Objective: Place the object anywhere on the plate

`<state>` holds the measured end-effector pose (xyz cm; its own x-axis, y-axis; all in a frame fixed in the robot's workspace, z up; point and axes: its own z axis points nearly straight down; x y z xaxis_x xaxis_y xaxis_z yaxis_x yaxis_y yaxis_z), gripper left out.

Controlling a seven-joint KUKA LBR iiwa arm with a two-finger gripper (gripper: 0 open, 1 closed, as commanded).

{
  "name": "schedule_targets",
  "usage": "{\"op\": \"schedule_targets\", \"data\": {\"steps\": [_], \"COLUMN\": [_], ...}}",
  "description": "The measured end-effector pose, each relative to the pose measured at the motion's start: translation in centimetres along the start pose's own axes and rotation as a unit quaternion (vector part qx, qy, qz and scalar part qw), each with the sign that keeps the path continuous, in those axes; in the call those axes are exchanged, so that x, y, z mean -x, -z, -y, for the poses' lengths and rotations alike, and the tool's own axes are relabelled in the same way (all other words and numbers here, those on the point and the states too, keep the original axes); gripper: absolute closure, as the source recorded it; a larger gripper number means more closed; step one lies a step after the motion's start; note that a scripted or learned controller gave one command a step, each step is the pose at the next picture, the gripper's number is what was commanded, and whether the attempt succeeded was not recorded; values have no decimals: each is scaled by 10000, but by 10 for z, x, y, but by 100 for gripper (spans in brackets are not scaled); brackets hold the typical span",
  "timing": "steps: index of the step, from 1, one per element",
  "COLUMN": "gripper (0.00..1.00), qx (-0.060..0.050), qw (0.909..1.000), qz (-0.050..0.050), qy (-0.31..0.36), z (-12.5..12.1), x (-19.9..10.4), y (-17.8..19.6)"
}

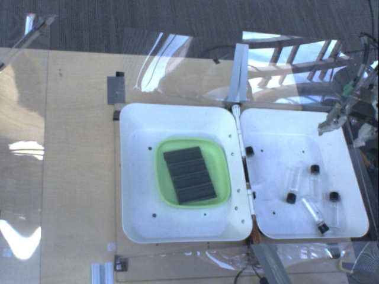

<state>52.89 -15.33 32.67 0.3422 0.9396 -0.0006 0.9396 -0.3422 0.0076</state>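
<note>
Slab (189, 175) on plate (163, 182) in left bin (136, 218); vials (312, 188) scattered in right bin (278, 129).

pale metal jaws, thin rods, green cable (348, 89)

Two shallow white plastic bins (136, 218) side by side on pale wooden bench (65, 158), rims touching at middle. Grey metal post (238, 76) upright behind seam between bins. Small dark grey bracket (116, 89) on bench near left bin's far corner. Clear plastic sheet (23, 158) over bench, glare patches on it. Dark ribbed floor (148, 10) beyond bench.
</note>
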Motion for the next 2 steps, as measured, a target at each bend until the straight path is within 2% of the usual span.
{"op": "schedule_targets", "data": {"steps": [1,2], "gripper": [0,0], "qx": [8,-1], "qw": [9852,9756], "qz": [3,8], "qy": [-1714,-2195], "z": [25,24], "x": [44,52], "y": [3,14]}}
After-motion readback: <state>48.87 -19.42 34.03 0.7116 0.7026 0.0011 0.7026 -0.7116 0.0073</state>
